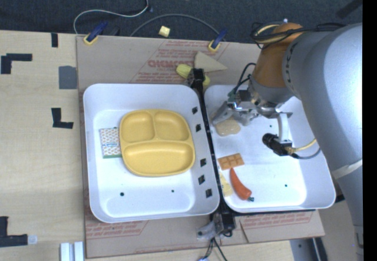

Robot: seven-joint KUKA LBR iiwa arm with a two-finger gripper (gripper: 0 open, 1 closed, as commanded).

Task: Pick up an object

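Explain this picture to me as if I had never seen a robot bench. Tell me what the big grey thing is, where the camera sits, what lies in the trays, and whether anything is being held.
The big grey shape is a robot arm with an orange band above its wrist, reaching in from the right. At its tip is a two-finger gripper, its tool for grabbing.

The single camera is fixed above the bench and looks down at a slant.

Two shallow white bins sit side by side. The left bin holds a yellow divided plate and, touching the plate's left edge, a small patterned card. The right bin holds a pale beige lump, a brown waffle-like piece and a toy carrot.

The gripper is low over the beige lump, near the top left of the right bin. From this angle I cannot tell whether it holds anything.
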